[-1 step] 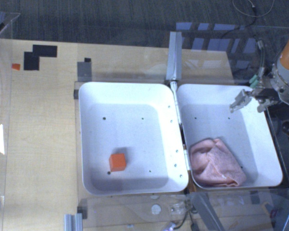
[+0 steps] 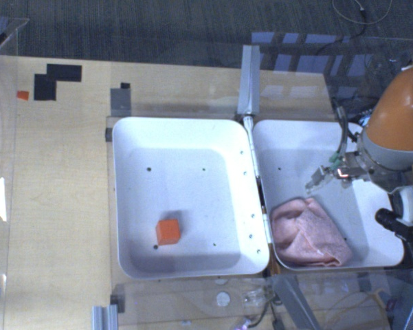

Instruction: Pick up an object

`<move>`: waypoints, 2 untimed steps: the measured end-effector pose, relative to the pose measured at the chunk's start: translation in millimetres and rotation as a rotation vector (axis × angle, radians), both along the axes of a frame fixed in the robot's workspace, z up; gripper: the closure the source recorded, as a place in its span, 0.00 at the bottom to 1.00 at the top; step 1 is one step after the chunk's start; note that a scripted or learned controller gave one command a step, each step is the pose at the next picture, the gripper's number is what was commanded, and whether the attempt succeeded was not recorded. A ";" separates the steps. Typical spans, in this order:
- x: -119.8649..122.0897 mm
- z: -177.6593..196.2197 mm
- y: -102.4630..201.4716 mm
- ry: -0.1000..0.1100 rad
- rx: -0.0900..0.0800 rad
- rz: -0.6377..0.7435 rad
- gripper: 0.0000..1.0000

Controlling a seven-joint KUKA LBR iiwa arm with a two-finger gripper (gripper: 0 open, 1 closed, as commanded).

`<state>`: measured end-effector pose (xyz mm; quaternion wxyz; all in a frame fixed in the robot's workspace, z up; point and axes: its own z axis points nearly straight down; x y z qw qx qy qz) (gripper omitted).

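Observation:
A small orange cube lies in the left white bin, near its front left. A crumpled pink cloth fills the front part of the right white bin. My gripper hangs over the right bin, just above and behind the cloth's far edge, apart from the cloth. It reaches in from the right on the grey arm with its orange band. Nothing shows in the gripper.
A metal divider runs between the two bins at the back. Black and orange markers sit on the wooden bench at the far left. Cables and frame parts crowd the right edge.

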<state>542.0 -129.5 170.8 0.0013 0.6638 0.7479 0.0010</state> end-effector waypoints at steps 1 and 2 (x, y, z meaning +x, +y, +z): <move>-3.0 -80.2 4.1 -0.013 -0.003 0.136 0.00; -35.6 -79.5 40.8 -0.016 -0.003 0.161 0.00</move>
